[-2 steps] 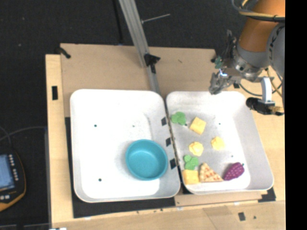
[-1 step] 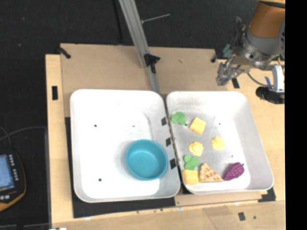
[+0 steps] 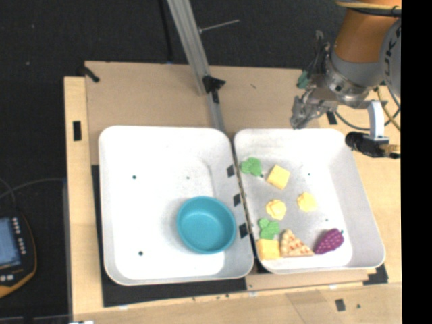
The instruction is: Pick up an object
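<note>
Pincer being held above the right bin's far rim

The right bin [image 3: 351, 181] is being overhung by the pincer [image 3: 300, 117], its opening impossible to tell; nothing is being gripped, and the yellow toy block [image 3: 278, 177] is lying below-left, nearer the camera.

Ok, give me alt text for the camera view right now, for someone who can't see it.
The gripper hangs above the far rim of the right bin, which holds small toy foods: a purple grape bunch, a pizza slice, yellow pieces and green pieces. The left bin holds a blue bowl.
</note>
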You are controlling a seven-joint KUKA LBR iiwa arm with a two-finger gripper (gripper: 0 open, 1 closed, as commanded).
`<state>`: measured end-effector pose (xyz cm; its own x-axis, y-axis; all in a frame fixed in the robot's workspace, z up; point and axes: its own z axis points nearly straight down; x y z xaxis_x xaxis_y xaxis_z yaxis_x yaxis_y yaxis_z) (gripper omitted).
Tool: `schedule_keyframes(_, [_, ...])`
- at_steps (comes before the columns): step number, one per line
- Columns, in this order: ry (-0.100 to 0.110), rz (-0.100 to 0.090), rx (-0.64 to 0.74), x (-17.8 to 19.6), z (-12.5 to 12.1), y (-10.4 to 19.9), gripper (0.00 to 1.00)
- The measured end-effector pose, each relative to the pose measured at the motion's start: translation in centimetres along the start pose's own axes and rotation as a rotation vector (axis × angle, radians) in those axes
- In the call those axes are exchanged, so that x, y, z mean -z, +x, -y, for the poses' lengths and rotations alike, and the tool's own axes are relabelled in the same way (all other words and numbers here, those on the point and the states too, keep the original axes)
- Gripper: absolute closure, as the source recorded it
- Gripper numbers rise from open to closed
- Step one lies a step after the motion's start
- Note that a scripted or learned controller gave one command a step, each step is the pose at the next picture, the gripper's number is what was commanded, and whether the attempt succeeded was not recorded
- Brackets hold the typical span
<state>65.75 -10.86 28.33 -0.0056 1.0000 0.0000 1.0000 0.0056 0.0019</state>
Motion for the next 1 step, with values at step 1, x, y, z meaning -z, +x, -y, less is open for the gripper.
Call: schedule_keyframes(1, [0.003, 0.000, -0.001, -1.77, 2.54, 4.55, 1.00])
